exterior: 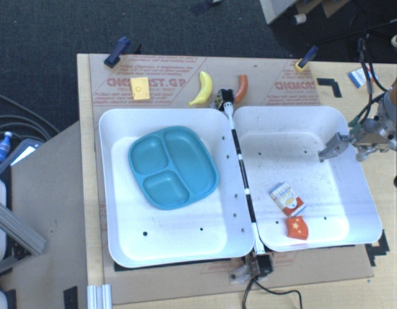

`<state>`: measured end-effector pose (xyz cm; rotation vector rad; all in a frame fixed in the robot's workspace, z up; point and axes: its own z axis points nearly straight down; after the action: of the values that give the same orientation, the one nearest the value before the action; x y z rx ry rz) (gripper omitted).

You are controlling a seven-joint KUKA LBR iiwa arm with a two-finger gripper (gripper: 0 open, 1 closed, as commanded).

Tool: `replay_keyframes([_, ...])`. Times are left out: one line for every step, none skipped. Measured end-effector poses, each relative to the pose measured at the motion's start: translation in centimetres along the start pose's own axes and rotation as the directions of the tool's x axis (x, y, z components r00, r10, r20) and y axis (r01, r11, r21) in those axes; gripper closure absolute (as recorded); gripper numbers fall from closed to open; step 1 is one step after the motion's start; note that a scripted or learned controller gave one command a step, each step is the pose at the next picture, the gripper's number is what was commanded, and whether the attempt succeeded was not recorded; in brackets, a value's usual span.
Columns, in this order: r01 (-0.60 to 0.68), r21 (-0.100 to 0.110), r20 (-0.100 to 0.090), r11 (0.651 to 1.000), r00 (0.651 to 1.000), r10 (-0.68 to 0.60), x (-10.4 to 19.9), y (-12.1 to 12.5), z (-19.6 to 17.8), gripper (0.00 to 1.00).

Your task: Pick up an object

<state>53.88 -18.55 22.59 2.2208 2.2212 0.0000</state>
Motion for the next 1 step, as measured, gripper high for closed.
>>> replay_keyframes([0.001, -0.003, -0.002, 1.000, 1.000, -0.001, 5.50, -2.82, 13.87, 0.00])
